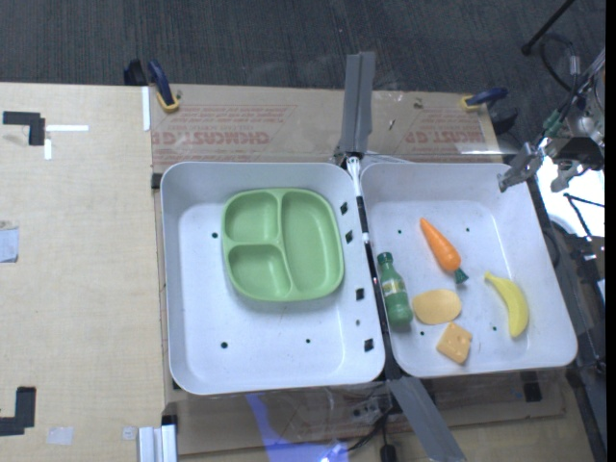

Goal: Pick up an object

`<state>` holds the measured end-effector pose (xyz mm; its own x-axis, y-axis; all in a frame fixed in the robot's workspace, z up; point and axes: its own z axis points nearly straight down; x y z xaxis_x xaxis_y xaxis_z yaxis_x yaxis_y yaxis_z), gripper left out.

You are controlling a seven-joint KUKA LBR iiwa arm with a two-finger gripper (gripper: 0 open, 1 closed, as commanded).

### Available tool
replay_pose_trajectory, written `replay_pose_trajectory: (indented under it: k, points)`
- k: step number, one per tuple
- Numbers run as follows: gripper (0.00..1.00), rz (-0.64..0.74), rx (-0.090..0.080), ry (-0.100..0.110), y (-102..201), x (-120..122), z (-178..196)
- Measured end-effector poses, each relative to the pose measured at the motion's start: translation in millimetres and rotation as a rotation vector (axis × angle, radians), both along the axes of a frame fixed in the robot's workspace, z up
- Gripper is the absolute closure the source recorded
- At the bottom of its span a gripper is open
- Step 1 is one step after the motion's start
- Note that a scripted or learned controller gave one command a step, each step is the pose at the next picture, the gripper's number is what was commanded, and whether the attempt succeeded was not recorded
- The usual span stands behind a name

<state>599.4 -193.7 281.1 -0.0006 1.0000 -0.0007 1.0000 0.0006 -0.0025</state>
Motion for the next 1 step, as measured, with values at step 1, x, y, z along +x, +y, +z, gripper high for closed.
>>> replay_pose_trajectory:
  k: [1]
  points:
    - [0.0,0.18,0.001,-0.001,22.4,25.8,-117.9]
